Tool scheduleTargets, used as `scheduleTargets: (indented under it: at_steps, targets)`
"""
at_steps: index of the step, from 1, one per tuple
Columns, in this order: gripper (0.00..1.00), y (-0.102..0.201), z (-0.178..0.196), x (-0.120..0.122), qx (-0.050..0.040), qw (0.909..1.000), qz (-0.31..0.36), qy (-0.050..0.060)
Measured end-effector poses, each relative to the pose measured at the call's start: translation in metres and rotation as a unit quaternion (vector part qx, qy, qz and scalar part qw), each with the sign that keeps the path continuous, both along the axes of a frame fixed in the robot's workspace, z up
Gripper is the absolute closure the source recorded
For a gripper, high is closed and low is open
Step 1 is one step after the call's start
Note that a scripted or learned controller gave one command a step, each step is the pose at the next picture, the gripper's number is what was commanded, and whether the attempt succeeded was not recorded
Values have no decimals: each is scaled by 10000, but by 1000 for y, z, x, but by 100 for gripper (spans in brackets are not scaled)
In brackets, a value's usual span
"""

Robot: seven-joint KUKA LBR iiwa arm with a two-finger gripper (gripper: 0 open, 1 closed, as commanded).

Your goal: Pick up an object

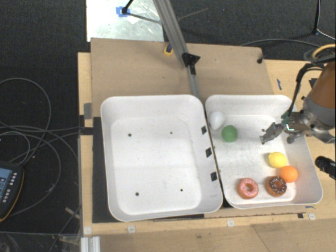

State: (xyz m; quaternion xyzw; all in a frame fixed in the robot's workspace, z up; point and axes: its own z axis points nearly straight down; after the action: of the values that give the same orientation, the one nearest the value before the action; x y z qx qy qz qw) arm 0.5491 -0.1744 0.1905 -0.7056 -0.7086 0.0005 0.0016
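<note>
Pink donut (pixel 248 188) beside chocolate donut (pixel 276 186), pincer (pixel 274 134) spread apart, grasping nothing, above right bin (pixel 252 105)

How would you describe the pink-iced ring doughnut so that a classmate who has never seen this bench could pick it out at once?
Start at the right-hand shallow white bin of the two. Along its near edge lie two ring doughnuts side by side. The pink-iced ring doughnut is the one nearer the bins' shared divider; its neighbour, the chocolate-brown ring doughnut, is dark and sits below a small orange ball.
</note>
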Motion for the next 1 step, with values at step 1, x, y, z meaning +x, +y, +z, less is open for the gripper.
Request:
scheduleTargets:
  at_steps: [1]
  targets:
    - [0,0,2,1,-4,10000,-3,-19]
